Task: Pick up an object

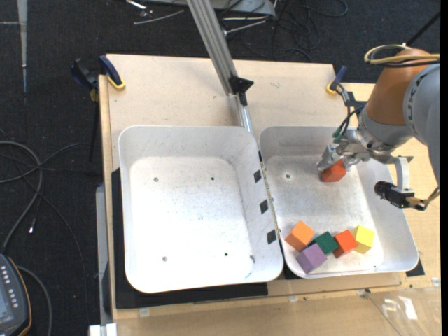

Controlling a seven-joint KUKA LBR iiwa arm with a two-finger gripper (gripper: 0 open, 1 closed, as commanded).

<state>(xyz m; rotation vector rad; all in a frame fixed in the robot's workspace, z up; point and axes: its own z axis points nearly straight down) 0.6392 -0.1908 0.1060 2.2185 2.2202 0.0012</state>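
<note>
From my remote station I saw the claw (pixel 333 161) down inside the right bin (pixel 392 219), toward its far side, with a red block (pixel 334 173) gripped between its fingers; the block sat tilted at the fingertips, and I could not tell whether it touched the bin floor or hung just above it. Behind the claw the arm (pixel 399 107) came in from the right, its orange band showing above the grey wrist, with cables looping over the top of it. At the near edge of the same bin lay a cluster of other blocks, well apart from the claw: an orange block (pixel 302 234) at the left, a purple block (pixel 312 257) just near of it, a green block (pixel 325 243) touching both, then a second red block (pixel 346 241) and a yellow block (pixel 365 238) at the right end, all packed close together. The left bin (pixel 133 208) lay beside the right one, their rims meeting along the middle, where a few dark clips sat. Both bins rested on a pale wooden bench (pixel 182 89), with a slanted metal strut (pixel 213 37) rising from its far side and clamps at its far corners.
</note>
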